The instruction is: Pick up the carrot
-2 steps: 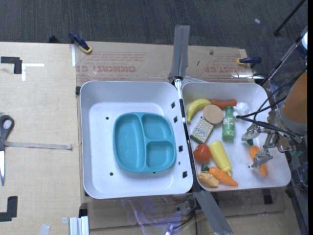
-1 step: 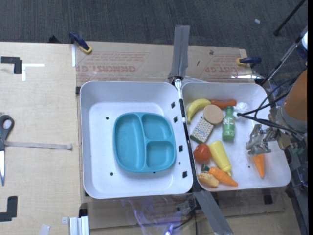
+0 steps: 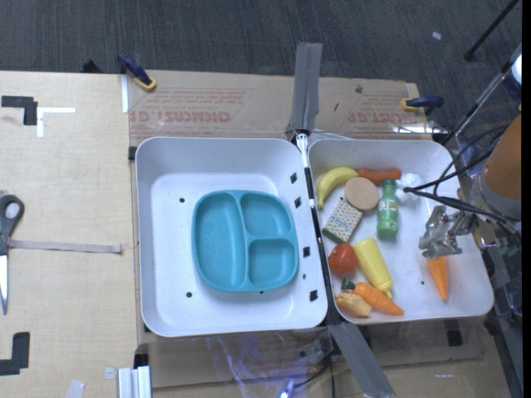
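camera view | claw (image 3: pixel 437 240) state unclear, touching carrot (image 3: pixel 439 277) top | near right bin (image 3: pixel 473 305) edge

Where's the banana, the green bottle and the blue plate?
banana (image 3: pixel 333 181), camera view, middle of its curve
green bottle (image 3: pixel 387 215), camera view, its body
blue plate (image 3: pixel 217 243), camera view, floor of its big compartment

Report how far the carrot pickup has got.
Done: the gripper has reached the right bin, directly above a carrot. In hand: nothing visibly; that carrot lies on the bin floor, top by the fingertips. Left: grasp and lift. Another carrot lies by the front wall.
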Action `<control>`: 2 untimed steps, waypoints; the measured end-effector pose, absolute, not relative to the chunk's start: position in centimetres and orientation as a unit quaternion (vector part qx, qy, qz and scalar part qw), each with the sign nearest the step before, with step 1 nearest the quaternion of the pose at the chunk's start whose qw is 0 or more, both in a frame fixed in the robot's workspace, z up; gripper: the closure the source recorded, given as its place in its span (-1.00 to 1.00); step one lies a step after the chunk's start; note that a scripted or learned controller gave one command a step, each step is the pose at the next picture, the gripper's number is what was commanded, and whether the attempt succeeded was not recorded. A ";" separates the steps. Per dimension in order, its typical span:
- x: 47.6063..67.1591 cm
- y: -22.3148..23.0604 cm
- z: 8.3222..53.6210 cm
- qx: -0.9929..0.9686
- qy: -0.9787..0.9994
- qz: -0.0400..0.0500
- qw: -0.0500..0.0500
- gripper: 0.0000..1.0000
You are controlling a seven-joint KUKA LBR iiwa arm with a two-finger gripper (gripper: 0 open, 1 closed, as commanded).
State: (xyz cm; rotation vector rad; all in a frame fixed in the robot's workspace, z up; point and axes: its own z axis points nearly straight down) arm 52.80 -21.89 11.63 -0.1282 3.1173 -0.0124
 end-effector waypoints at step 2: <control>53.1 -21.8 12.7 -0.043 0.999 -0.005 0.014 -1.00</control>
